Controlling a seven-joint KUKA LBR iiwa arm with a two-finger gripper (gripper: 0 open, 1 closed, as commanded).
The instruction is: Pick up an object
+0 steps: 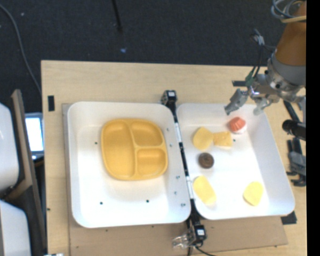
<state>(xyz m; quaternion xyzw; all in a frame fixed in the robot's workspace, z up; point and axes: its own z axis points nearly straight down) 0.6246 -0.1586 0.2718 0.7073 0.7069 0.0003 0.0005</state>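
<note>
Objects to pick: six small items lie loose in the right bin (272, 159), none lifted.
Red-orange piece (236, 125): near the bin's far edge, just below the pincer and apart from it.
Two yellow chunks: one (202, 138) and a smaller one (222, 139) touch side by side, left of the red-orange piece.
Brown round piece (206, 160): just below the two chunks, near the bin's middle.
Yellow oval piece (204, 190): close to the near-left corner, beside the divider between the bins.
Yellow piece at right (253, 193): near the bin's front edge, well apart from the oval one.
Pincer (248, 103): hangs over the far edge of the right bin; its two fingers stand spread apart, with nothing between them.
Arm (289, 49): grey with an orange band, reaching in from the right.
Left bin (85, 201): holds a yellow divided tray (133, 148) with three compartments, lying flat near its middle.
Counter (117, 81): pale wood, carrying both bins side by side.
</note>
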